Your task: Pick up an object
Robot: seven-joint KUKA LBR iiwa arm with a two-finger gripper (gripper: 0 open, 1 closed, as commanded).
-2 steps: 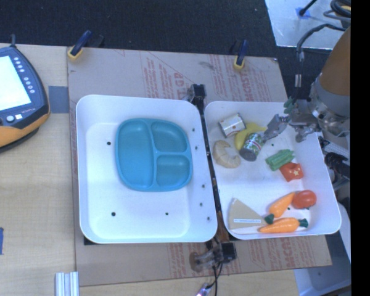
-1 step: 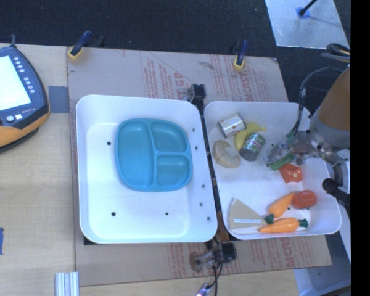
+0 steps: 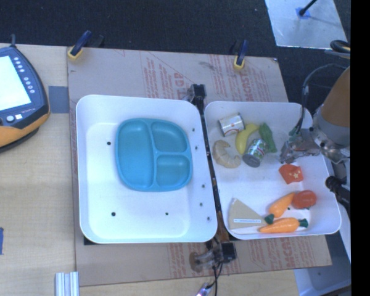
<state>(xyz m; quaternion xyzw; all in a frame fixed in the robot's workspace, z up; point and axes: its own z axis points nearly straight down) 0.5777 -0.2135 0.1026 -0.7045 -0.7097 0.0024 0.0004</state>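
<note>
Seemingly strawberry (image 3: pixel 290 174) just below gripper (image 3: pixel 294 150)

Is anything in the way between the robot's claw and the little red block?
Nothing visible is. The gripper hovers at the right bin's right side, and the red block lies just below it in the picture with bare white floor between them. The green piece and small can sit off to its left.

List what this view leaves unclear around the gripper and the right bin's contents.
- Gripper: small and blurred in the camera view; finger state unreadable.
- Arm: cut off by the right edge.
- Two cans and: labels too small to read.
- Wedge: its lower edge is covered by the carrot.
- Beige item: too blurred to identify.
</note>
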